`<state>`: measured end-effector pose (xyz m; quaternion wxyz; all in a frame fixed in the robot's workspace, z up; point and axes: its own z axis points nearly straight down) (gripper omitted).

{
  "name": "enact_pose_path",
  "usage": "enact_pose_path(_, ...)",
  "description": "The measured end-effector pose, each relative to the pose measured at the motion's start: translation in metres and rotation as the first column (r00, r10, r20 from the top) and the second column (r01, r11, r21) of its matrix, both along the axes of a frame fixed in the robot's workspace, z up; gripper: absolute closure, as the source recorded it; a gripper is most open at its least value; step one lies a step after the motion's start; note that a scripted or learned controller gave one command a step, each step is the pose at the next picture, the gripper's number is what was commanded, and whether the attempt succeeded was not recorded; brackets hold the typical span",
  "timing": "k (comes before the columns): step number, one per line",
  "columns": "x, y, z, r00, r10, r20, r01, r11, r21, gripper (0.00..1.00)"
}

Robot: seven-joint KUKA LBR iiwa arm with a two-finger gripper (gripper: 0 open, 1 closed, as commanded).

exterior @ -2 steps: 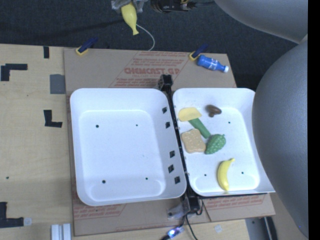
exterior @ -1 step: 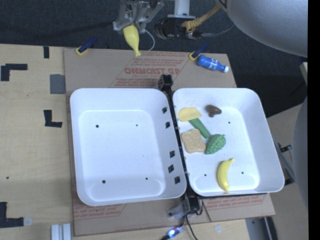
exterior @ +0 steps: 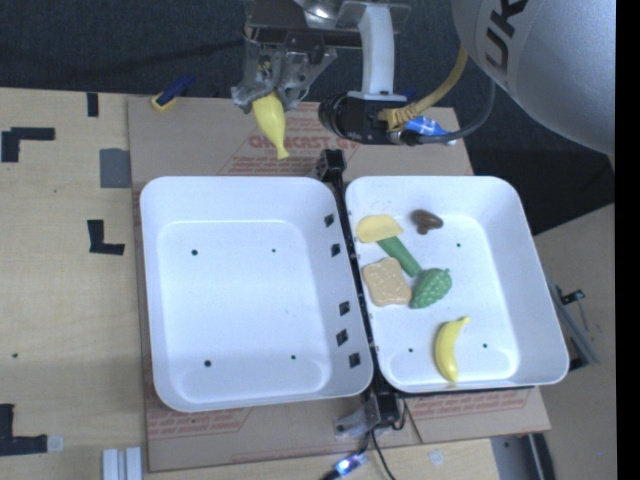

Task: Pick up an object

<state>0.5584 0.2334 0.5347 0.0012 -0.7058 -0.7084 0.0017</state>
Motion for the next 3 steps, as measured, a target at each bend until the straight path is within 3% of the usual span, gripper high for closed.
enact_pose_path(1, -0.070, 0.000, 0.001, 1.000, 0.001, 0.002, -0.001, 1.000, 0.001, 1.00)
enact_pose_path(2, -0.075, -0.001, 0.000, 1.000, -0.002, 0.002, 0.002, 1.000, -0.001, 1.00)
enact_pose_path(3, -0.009, -0.001, -0.002, 1.000, -0.006, 0.004, 0.006, 1.000, -0.002, 1.00)
